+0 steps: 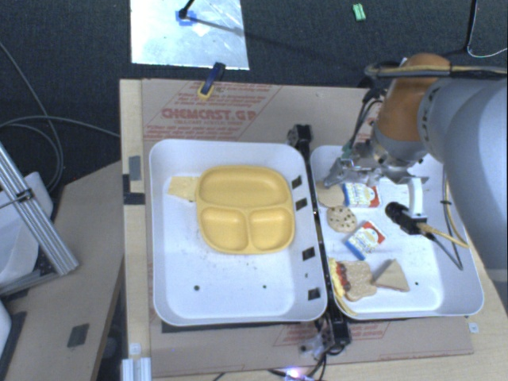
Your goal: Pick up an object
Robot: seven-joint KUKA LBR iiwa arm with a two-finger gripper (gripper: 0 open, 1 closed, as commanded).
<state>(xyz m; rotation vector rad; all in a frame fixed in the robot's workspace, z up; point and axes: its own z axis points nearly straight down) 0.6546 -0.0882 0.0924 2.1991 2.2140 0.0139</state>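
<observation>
The pick-up is looking unfinished: nothing is showing between the fingers of the gripper (355, 167), and every object is lying flat on a bin floor. The arm (468, 125) is reaching in from the right and hanging over the far part of the right bin (460, 288). The gripper is sitting low at the far left of that bin, just above a small packet (361, 194) with red and blue print. Whether the fingers are spread or pressed together I cannot tell, since the wrist is hiding them.

Nearer in the same bin, a round cookie (341, 217), a second packet (366, 238) and toast pieces (373, 278) are lying apart. The left bin (238, 296) is holding a yellow divided plate (244, 209). Closing on an object and lifting are probably remaining.
</observation>
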